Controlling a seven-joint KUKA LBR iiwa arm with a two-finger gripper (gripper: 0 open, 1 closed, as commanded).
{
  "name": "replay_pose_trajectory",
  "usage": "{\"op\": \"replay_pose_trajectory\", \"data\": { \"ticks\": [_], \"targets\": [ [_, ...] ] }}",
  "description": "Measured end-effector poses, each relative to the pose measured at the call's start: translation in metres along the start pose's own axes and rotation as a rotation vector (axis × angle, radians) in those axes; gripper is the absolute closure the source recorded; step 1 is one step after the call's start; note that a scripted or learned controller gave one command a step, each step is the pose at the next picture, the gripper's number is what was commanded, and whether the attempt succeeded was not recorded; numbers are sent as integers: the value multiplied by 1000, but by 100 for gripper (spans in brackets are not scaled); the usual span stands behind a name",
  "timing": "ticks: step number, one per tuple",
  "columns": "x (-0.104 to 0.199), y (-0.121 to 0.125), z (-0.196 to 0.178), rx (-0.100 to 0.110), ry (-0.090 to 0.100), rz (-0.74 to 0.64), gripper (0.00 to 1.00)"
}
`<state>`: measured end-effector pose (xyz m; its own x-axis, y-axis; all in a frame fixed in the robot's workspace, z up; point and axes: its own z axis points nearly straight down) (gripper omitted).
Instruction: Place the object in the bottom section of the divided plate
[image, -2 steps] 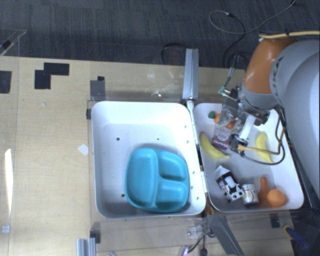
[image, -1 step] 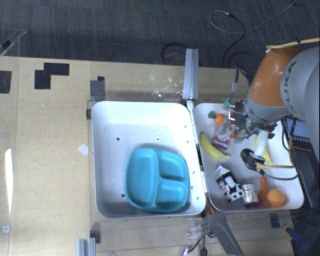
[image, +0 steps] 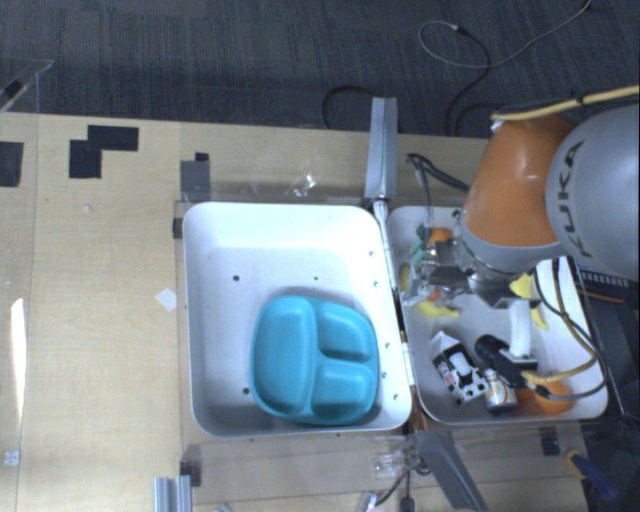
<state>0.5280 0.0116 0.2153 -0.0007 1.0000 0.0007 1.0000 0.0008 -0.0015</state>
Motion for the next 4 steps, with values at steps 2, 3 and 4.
{"op": "replay_pose_trajectory", "data": {
  "ticks": [2, 3, 4],
  "targets": [
    [147, -24, 10, 2, -1, -214, 100],
    [147, -24, 10, 1, -1, -213, 0],
    [155, -38, -109, -4, -1, -460, 0]
  ]
}}
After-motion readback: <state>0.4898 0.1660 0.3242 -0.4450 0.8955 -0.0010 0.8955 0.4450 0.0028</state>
